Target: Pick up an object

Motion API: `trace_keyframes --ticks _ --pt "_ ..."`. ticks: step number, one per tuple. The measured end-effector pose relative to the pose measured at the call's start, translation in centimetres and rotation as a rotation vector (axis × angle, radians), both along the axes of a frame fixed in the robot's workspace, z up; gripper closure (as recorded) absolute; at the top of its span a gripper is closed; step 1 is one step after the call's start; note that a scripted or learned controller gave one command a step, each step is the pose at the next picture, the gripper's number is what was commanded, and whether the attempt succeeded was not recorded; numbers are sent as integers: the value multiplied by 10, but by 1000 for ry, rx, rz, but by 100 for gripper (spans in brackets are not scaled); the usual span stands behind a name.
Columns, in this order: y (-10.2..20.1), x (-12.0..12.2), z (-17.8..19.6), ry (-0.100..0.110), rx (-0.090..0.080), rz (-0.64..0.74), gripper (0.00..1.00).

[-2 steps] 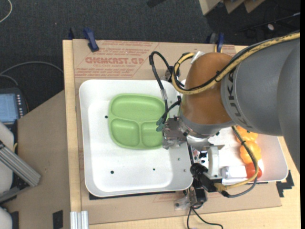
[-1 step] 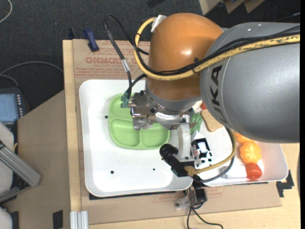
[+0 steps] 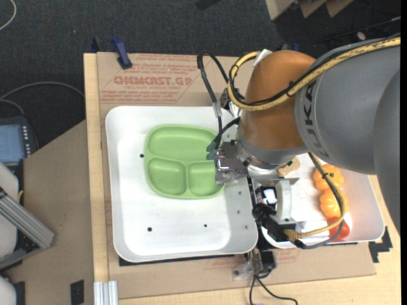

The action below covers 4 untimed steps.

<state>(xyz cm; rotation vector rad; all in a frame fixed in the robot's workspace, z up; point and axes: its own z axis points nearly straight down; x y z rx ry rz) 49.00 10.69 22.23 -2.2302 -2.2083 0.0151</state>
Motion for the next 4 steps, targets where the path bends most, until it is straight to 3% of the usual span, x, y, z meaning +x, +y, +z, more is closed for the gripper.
trace_keyframes --ticks 1,2,4 --pt "51 -11 85 -16 8 16 100" --pt "89 -10 159 -18 10 16 100" --pt "88 -10 175 -13 5 15 100"
